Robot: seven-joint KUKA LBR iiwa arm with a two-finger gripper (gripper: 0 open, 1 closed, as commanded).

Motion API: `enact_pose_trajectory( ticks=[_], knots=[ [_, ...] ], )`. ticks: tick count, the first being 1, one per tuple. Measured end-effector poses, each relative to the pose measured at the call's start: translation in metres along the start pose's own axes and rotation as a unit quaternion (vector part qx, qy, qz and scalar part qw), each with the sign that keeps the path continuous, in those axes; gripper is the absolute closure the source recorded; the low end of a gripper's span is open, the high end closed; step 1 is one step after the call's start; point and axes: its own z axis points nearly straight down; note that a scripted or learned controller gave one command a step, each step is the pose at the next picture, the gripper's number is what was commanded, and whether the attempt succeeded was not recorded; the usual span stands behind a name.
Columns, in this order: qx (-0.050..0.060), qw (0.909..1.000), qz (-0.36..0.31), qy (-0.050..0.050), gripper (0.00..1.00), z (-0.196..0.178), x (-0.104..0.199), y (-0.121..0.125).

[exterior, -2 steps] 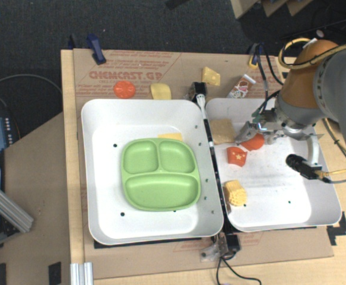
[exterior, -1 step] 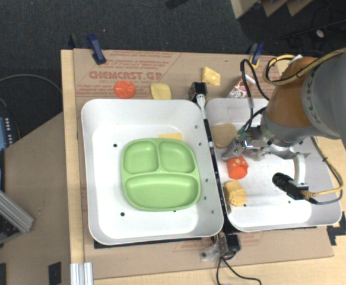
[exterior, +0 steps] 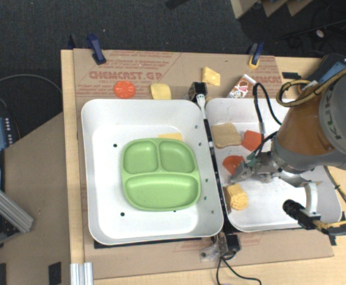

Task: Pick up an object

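A green divided plate point(exterior: 159, 175) lies in the middle of the left bin point(exterior: 95, 159). In the right bin point(exterior: 267, 218), toast point(exterior: 226, 135) and red pieces point(exterior: 251, 140) sit near its far left corner, a corn cob point(exterior: 237, 198) by its left wall. The gripper point(exterior: 244, 166) hangs just above a red piece point(exterior: 231, 162); whether its fingers are apart I cannot tell.

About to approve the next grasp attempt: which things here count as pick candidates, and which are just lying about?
In play, right bin:
- tan bread slice
- red-orange block
- flat red piece
- yellow corn cob
- gripper, low beside the red piece

Lying about:
- green divided plate, left bin
- orange round piece, pale yellow piece, yellow wedge, small printed carton, all on the bench behind the bins
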Motion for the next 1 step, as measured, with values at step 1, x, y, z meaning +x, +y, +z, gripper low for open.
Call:
enact_pose_trajectory(
  ticks=[1],
  knots=[
    [-0.006, 1.0000, -0.003, -0.002, 0.00, 0.0023, 0.0022, 0.0458]
  ],
)
